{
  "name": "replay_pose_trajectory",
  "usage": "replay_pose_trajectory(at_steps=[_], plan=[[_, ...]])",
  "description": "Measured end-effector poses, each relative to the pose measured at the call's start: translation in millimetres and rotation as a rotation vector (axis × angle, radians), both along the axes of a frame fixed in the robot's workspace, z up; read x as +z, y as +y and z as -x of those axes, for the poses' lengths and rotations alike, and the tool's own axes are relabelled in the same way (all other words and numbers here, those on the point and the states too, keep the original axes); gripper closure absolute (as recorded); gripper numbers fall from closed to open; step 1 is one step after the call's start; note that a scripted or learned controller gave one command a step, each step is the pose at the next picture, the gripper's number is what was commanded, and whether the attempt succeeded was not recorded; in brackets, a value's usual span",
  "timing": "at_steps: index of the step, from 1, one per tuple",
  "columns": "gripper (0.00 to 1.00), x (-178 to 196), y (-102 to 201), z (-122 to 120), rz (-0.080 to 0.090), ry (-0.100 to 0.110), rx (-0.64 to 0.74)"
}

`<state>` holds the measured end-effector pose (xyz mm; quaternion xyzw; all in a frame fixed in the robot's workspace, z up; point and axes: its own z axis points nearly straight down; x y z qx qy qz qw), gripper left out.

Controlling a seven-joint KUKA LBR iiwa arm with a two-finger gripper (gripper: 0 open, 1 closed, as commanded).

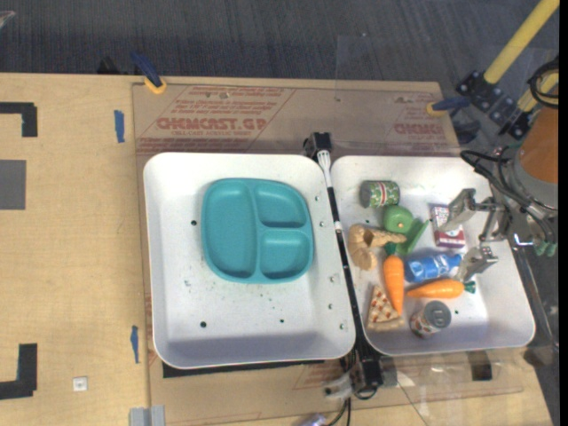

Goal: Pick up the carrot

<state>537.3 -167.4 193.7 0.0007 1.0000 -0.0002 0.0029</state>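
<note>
Camera view: the tool [477, 231] hangs released over the right bin's [515, 322] right side, grasping nothing. Two carrots lie near that bin's front edge: one carrot [393, 283] upright-lying, another carrot [437, 289] beside a blue packet [433, 265].

1. Red print is seen on the cardboard sheet [266, 114] behind the bins. The large line at its left is mirrored or inverted and cannot be read with certainty.
2. Smaller red lines above that print are too blurred to be read.
3. A second patch of red print is seen at the sheet's right end, partly cut off; not legible.
4. Labels are carried by the green can [379, 193], the blue packet [432, 265] and the small red-and-white carton [446, 227]; no wording can be made out.
</note>
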Motion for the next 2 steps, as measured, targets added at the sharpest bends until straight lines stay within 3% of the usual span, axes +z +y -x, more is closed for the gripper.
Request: replay_pose_trajectory(at_steps=[1,2], plan=[[0.0,-97.3,61.3,18.4,0.0,-0.006,-0.217],[1.0,-87.7,62.7,16.7,0.0,-0.011,-0.213]])
